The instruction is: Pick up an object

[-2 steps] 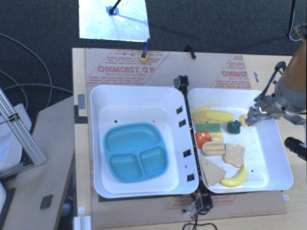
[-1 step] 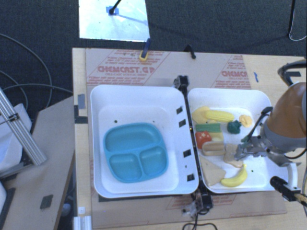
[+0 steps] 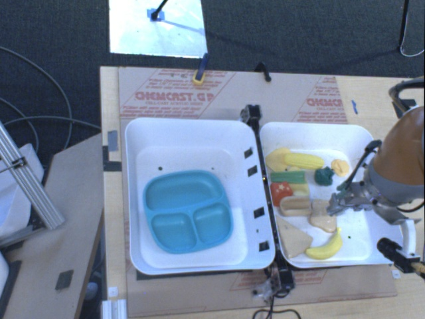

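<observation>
Jaws (image 3: 334,207) hover just above tan toy piece (image 3: 323,222).

Bench (image 3: 109,198) is carrying a printed cardboard sheet (image 3: 232,92), lying flat under both bins. Left bin (image 3: 192,135) and right bin (image 3: 362,135) are sitting side by side on the sheet, rims touching along a black clip strip (image 3: 260,185). A yellow-and-blue clip (image 3: 200,72) is resting at the sheet's far edge, a small black piece (image 3: 263,72) lying near it. A grey patch (image 3: 112,138) is showing on the bare bench left of the sheet. Bench wood is showing along the left and near edges.
</observation>
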Robot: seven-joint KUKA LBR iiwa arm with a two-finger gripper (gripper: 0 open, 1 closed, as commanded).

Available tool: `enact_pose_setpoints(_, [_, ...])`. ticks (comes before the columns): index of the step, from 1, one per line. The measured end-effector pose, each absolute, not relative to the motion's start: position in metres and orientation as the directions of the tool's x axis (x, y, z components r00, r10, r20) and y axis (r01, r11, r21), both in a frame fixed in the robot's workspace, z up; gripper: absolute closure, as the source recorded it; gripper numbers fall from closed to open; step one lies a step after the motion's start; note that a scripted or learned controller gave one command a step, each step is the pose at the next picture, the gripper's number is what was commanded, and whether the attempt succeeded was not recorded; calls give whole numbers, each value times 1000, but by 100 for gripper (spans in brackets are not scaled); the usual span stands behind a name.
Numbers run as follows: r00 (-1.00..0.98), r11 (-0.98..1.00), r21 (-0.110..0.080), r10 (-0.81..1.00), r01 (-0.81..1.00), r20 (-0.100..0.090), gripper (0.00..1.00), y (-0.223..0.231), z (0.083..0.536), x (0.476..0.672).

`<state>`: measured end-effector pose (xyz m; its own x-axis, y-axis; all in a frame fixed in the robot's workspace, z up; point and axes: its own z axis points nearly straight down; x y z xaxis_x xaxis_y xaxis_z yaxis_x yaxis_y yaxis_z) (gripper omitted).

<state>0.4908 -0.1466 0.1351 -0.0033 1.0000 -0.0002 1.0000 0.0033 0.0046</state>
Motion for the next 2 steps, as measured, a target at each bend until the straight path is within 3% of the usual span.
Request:
enact_pose_setpoints(1, [-5,5,7,1000,1000,-1,100,-147,146,492])
enact_pose_setpoints(2, [-8,8,8,1000,1000,-1,100,-120,196,499])
